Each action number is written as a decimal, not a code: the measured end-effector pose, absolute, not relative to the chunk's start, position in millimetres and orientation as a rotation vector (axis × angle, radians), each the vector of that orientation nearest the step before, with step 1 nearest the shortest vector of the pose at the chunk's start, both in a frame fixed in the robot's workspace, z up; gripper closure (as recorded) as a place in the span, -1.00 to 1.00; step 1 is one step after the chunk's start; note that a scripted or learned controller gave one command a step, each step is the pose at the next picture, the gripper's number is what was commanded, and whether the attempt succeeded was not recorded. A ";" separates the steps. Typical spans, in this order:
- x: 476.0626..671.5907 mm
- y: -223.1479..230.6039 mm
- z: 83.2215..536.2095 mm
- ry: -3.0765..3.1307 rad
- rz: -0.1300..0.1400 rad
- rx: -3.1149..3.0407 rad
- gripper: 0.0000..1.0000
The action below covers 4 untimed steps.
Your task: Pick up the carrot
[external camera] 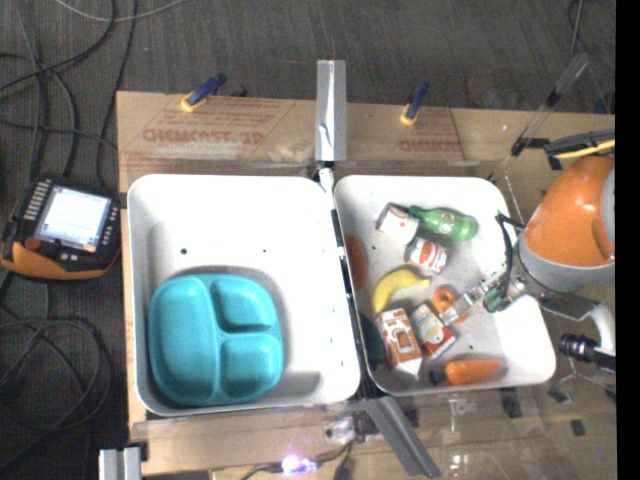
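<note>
The carrot [472, 371], orange with a dark green stub at its left end, lies flat along the front wall of the right bin [525, 353]. My gripper [482, 296] hangs low inside that bin, above and slightly right of the carrot, near the small cartons. A clear gap separates it from the carrot. The orange wrist band [572, 226] looms over the bin's right wall.
The right bin also holds a green bottle [445, 224], a red-and-white can [430, 256], a banana [397, 288], two small cartons [415, 333] and an orange-red item [354, 258] against its left wall. A teal divided tray [215, 340] sits in the left bin [200, 208].
</note>
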<state>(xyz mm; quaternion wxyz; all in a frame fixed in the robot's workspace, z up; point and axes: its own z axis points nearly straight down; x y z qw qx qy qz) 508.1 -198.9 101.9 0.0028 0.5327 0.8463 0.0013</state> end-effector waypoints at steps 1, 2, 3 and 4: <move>484.5 -138.6 187.2 2.658 0.000 1.679 1.00; 483.6 -116.5 149.2 2.812 0.000 1.408 1.00; 485.5 -70.5 184.6 2.988 0.002 0.957 1.00; 484.5 -2.7 182.6 3.063 0.000 0.705 1.00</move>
